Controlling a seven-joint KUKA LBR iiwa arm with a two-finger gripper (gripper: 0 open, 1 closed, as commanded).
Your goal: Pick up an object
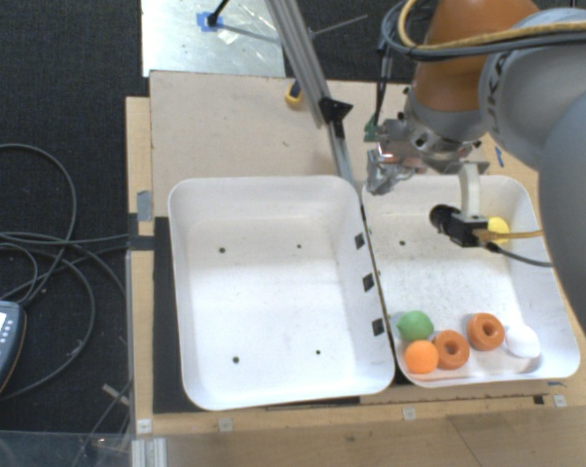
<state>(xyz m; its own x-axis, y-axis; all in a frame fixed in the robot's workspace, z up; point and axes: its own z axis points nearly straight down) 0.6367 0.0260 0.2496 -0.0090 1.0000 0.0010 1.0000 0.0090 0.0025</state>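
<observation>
Gripper high, objects low in the right bin

Our metal two-finger gripper [383, 178] hangs over the right white bin's [527, 202] far-left corner, grasp unreadable; the green ball [415, 324], orange ball [421, 357] and two orange rings [451, 348] lie along its near edge.

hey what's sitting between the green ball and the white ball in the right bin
In the camera view, two orange rings lie between the green ball and white ball; an orange ball sits just below the green one.

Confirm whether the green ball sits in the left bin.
No. The green ball lies in the right bin, beside the divider, with the orange ball next to it.
</observation>
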